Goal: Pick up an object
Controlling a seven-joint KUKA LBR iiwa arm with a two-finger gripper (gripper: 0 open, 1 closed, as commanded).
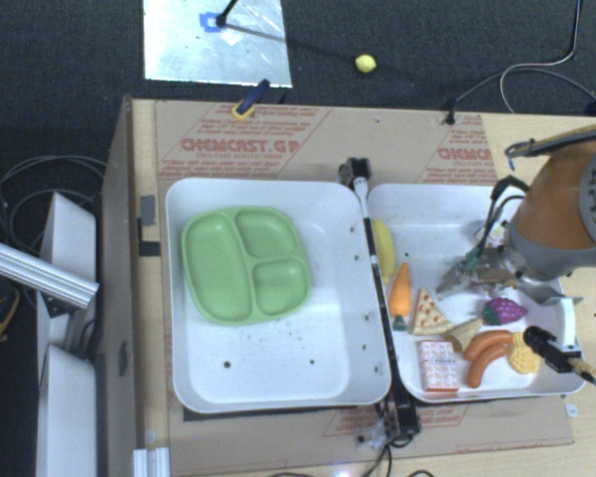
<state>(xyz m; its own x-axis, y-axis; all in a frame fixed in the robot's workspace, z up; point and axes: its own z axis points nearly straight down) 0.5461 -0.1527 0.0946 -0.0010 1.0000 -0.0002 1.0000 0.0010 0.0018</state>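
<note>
Cardboard-topped bench (278, 132) on dark carpet (50, 68)

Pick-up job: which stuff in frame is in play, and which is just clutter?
In play:
claw
right bin
corn
carrot
pizza slice
grapes
sausage
cracker

Clutter:
green divided plate in left bin
yellow ball on floor
metal sheet

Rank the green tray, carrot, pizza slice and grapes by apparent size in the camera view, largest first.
1. Green tray, by far the largest.
2. Carrot.
3. Pizza slice, close to the carrot in size, so that order is unsure.
4. Grapes.
</note>
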